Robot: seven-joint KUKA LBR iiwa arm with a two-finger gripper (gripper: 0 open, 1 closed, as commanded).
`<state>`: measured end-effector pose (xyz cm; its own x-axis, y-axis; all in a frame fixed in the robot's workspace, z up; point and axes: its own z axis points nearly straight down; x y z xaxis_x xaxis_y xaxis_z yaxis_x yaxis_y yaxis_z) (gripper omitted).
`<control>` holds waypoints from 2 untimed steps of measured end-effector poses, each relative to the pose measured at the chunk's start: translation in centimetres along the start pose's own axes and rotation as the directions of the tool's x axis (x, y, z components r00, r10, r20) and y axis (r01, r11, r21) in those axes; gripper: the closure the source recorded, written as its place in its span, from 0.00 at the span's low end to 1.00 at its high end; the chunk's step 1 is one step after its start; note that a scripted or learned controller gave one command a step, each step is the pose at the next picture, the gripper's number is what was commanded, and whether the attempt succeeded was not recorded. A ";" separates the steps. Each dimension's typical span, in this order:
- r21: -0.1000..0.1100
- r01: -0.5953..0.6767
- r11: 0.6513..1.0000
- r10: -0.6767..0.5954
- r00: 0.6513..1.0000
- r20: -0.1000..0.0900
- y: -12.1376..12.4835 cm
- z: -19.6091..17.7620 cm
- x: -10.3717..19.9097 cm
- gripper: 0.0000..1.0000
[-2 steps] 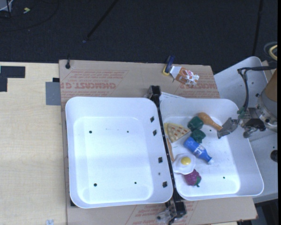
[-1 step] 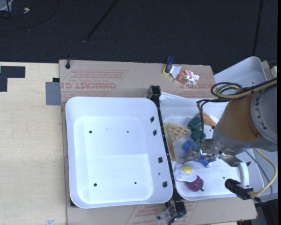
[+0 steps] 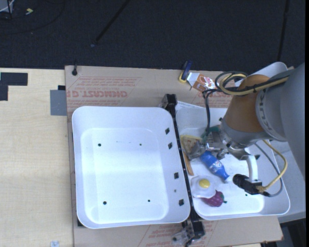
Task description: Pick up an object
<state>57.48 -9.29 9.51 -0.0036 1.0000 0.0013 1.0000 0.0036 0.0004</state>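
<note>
The grey arm's hand [image 3: 212,147] reached into the right-hand shallow white bin [image 3: 278,206], just above the blue plastic bottle [image 3: 215,165]; whether it gripped anything could not be told. At the bottle's 7 o'clock lay a white-and-yellow toy fried egg [image 3: 202,184], with a purple rounded toy [image 3: 215,198] touching it at 5 o'clock.

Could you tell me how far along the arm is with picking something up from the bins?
Done: the arm has reached over the right bin, with its gripper low among the clutter near the blue bottle. In hand: nothing visibly held. Left: the grasp and lift; the bottle, fried egg toy and purple object lie in the bin.
</note>
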 end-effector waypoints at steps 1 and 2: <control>0.007 -0.005 1.000 0.005 1.000 0.000 -0.3 -0.9 -0.2 1.00; 0.007 -0.006 1.000 0.006 1.000 0.000 -0.3 -0.9 -0.3 0.00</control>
<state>57.16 -9.56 10.42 0.0028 1.0000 0.0016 1.0000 -0.0028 -0.0069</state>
